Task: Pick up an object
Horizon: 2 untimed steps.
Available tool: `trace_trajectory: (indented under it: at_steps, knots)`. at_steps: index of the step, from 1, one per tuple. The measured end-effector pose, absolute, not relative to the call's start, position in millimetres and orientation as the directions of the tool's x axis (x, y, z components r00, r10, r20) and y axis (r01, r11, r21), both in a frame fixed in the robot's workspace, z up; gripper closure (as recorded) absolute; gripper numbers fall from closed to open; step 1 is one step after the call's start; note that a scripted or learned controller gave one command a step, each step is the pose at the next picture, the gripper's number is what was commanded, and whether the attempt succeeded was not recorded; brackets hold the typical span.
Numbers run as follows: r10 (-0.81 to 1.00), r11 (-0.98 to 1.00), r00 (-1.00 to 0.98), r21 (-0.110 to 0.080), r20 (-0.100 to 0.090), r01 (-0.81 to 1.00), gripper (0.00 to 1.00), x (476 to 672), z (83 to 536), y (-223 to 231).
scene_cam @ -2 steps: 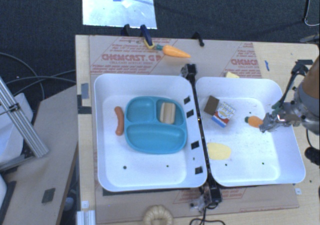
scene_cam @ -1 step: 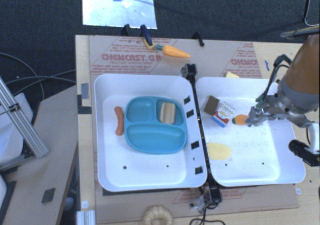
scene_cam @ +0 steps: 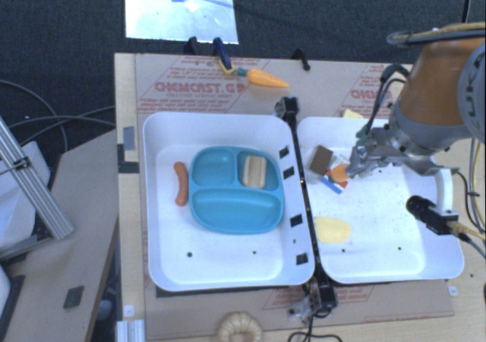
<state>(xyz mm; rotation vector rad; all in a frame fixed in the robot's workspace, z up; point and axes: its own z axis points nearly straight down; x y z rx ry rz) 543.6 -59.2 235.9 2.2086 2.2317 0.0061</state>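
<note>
Two shallow white bins side by side on a cardboard-covered bench (scene_cam: 190, 82). Left bin (scene_cam: 163, 131): a blue divided plate (scene_cam: 228, 207) near its middle, a tan bread-like piece (scene_cam: 254, 172) in the plate's upper right compartment, a small sausage (scene_cam: 181, 182) lying lengthwise just beside the plate's left rim, near the bin's left wall.

Right bin (scene_cam: 425, 257): grey arm with orange band (scene_cam: 444, 67) reaching in from the right side, gripper (scene_cam: 355, 159) low over the upper left part of the bin floor. Cannot tell the state of the claw: tips too small and blurred against the white floor. Nothing visibly clamped.

Just left of the gripper, a brown block (scene_cam: 322, 158) close to the bin's left wall, tilted. Below and between block and gripper, a small orange-and-blue object (scene_cam: 337, 177), touching or nearly touching the gripper's tips; contact not clear. Pale yellow lump (scene_cam: 332, 229) lower down, near the bin's left wall and well apart from the gripper. Another yellow piece (scene_cam: 351, 114) at the bin's far edge, partly hidden behind cables.

Outside the bins, along the bench's far edge: a toy carrot (scene_cam: 262, 79) with a green top, beside a blue clamp (scene_cam: 222, 52). At the bench's near edge, a coiled beige ring (scene_cam: 239, 327)
</note>
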Motion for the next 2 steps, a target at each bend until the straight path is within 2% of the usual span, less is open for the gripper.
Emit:
trace_trajectory:
  at_steps: [2]
  knots:
    - [1.000,0.010,-0.010,0.004,0.003,1.000,1.00,594.2,222.9,51.7]
